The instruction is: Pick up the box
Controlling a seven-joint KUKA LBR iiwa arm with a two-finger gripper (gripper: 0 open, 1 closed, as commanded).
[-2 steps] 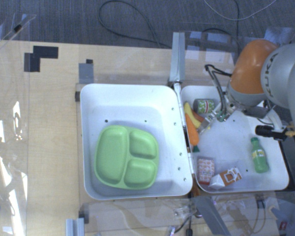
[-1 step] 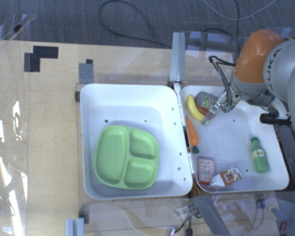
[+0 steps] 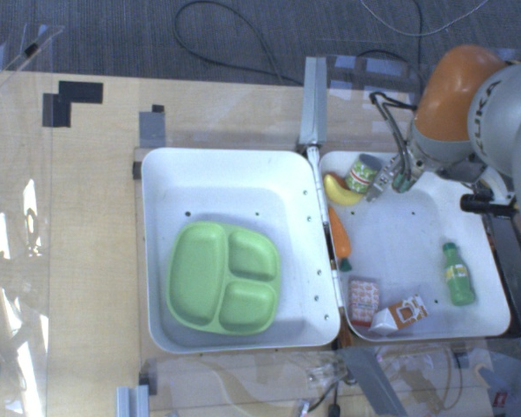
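Note:
A small flat box (image 3: 364, 295) with a red and white printed face lies near the front left of the right bin (image 3: 491, 320). Just right of it, a white and orange carton (image 3: 400, 313) lies on its side. My gripper (image 3: 392, 182) hangs over the back of the right bin, well away from the box and close beside a green-labelled can (image 3: 362, 174). Nothing shows between its fingertips.
A banana (image 3: 339, 191) lies by the can, and an orange carrot (image 3: 339, 237) rests along the right bin's left wall. A green bottle (image 3: 458, 274) lies at the right. The left bin (image 3: 156, 233) holds a green divided plate (image 3: 224, 277).

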